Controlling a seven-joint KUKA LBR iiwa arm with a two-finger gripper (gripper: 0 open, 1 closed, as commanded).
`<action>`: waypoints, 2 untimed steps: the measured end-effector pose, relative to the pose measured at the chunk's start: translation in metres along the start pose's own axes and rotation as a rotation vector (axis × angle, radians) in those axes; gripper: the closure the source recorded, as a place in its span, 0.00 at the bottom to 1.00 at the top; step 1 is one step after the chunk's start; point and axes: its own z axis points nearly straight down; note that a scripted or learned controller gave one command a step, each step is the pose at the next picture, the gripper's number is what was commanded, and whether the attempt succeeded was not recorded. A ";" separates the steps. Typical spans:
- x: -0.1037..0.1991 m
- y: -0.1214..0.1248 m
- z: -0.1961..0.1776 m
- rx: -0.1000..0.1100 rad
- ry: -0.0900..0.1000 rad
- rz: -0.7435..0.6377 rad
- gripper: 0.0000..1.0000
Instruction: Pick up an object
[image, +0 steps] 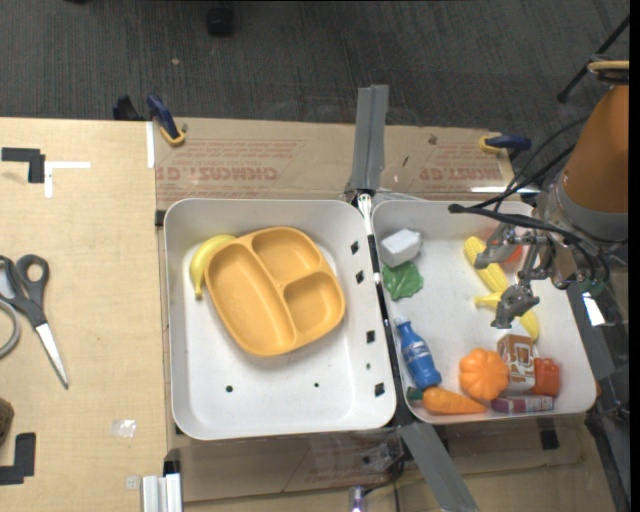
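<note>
The gripper (517, 300) is seen low over the right bin (450, 235); whether it is open or closed cannot be told. Yellow pieces (484, 252) lie just beside it, and a brown packet (517, 357) sits just below it. A small pumpkin (483, 373), a carrot (452, 402), a blue bottle (416, 353), a green piece (403, 283) and a white block (400, 244) are spread around the same bin. A divided orange plate (272, 290) and a banana (205, 258) lie in the left bin (270, 410).

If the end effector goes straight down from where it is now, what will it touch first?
Probably the yellow toy piece lying just under the end effector in the right bin, though depth is hard to judge from this slanted view.
</note>
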 end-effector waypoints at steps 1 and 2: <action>-0.044 -0.028 0.145 0.001 -0.003 0.031 0.00; -0.013 -0.054 0.144 0.001 -0.002 -0.103 0.00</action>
